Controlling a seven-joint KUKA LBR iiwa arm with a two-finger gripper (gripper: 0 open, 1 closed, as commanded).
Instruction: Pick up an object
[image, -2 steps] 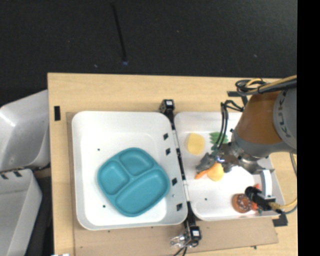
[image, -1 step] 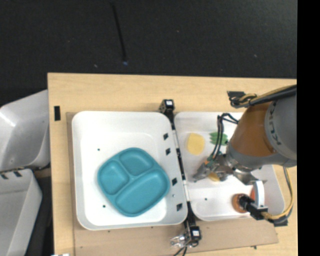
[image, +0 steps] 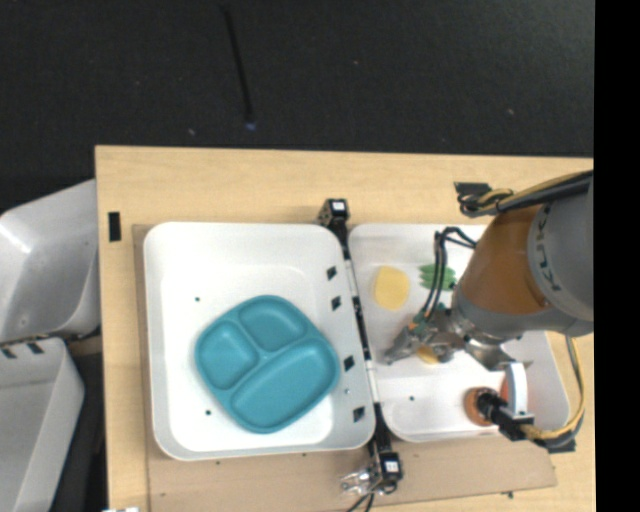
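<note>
My gripper (image: 408, 346) is low in the right bin (image: 430, 425), near its left wall, and the grey arm with the orange band (image: 505, 270) covers much of that bin. A small yellow-orange object (image: 431, 354) lies right against the gripper, partly hidden by it. A flat yellow round piece (image: 391, 287) rests on the bin floor just beyond the gripper. A green item (image: 436, 273) peeks out beside the arm. A brown round object (image: 478, 407) sits near the bin's front right.
The left bin (image: 175, 260) holds a blue divided plate (image: 265, 362). A ridge with black clips (image: 352, 330) separates the two bins. Cables run along the arm at the right of the wooden bench (image: 250, 180).
</note>
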